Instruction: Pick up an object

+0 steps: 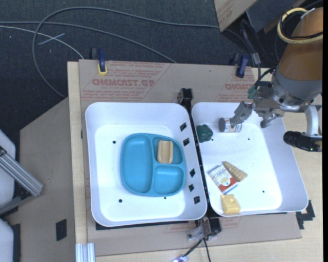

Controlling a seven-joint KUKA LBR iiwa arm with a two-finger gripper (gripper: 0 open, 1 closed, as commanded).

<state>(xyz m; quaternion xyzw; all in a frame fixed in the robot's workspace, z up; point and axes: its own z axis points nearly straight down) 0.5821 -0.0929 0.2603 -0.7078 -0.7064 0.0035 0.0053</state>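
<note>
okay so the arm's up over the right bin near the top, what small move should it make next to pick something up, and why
Probably shift the hand a little toward the dark green object and lower onto it. That object lies nearest, just left of the hand by the divider in the right bin, with nothing seen held yet. The cone-shaped piece, small packet and yellow block sit farther down the bin.

Glossy white plastic bins [97, 153], smooth blue plastic plate [134, 164]

Dark carpeted floor [41, 66] is seen around the bench; thin grey cables [61, 30] are looped across it; a brown printed board [154, 82] is clamped by blue clamps [102, 64]; a cardboard box [233, 11] is seen above.
</note>
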